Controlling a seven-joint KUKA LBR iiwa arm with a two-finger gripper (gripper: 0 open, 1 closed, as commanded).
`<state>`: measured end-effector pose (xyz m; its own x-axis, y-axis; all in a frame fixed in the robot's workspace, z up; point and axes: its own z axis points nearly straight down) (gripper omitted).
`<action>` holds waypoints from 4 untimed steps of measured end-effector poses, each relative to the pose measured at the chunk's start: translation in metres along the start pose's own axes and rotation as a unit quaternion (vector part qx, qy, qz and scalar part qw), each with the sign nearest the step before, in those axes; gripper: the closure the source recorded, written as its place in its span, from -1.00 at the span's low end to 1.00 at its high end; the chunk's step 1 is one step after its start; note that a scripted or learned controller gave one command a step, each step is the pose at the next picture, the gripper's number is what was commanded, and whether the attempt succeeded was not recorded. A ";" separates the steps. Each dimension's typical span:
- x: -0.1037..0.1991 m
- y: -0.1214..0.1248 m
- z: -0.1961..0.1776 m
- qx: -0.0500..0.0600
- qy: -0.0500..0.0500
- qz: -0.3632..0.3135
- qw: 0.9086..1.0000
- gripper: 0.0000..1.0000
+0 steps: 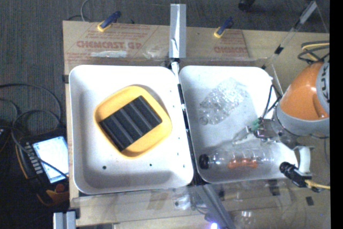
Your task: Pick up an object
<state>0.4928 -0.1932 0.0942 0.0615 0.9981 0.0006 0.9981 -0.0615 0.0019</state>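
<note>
A yellow block with a black ribbed top (133,119) lies tilted in the left bin (86,169). In the right bin (252,75) a crumpled clear plastic piece (222,99) lies towards the back. A clear bottle (244,159) with a black cap at its left end and orange bits inside lies on its side along the front wall. My gripper (259,128) hangs over the right bin's right side, just above the bottle's right half and right of the crumpled plastic. Nothing can be made out in it.
The arm's orange band (303,98) and grey wrist overhang the right bin's right edge. A metal post (177,29) stands behind the wall between the bins. Cardboard with two clamps runs along the back. A handheld screen (48,158) lies on the floor at left.
</note>
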 end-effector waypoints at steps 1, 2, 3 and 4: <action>0.000 0.000 0.000 0.000 0.000 0.000 1.000 -1.00; 0.030 0.104 0.004 -0.006 -0.003 -0.031 1.000 -1.00; 0.029 0.172 0.006 0.008 0.000 -0.085 0.996 -1.00; -0.019 0.136 -0.036 0.002 -0.002 -0.115 0.993 -1.00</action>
<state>0.6269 -0.2205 0.1304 -0.1688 0.9856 -0.0035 0.9857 0.1688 -0.0016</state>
